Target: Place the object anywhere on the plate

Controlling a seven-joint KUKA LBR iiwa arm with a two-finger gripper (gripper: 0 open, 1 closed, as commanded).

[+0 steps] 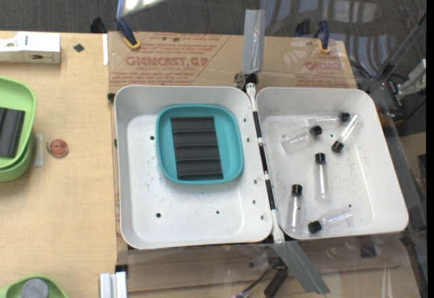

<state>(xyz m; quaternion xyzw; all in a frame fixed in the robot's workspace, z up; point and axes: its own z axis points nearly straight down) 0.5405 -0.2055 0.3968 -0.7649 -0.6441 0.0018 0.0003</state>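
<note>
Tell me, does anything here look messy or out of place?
Nothing looks spilled or broken. The clear vials with black caps lie scattered at all angles in the right bin, while the teal plate in the left bin sits square, a ridged dark insert on it.

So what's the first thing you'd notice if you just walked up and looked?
Probably the bright teal plate in the left bin, with a dark ridged block lying on it. Next, the clear little tubes with black caps scattered around the right bin, pointing every which way. Off at the left edge sits a lime green tray on the wooden bench.
</note>
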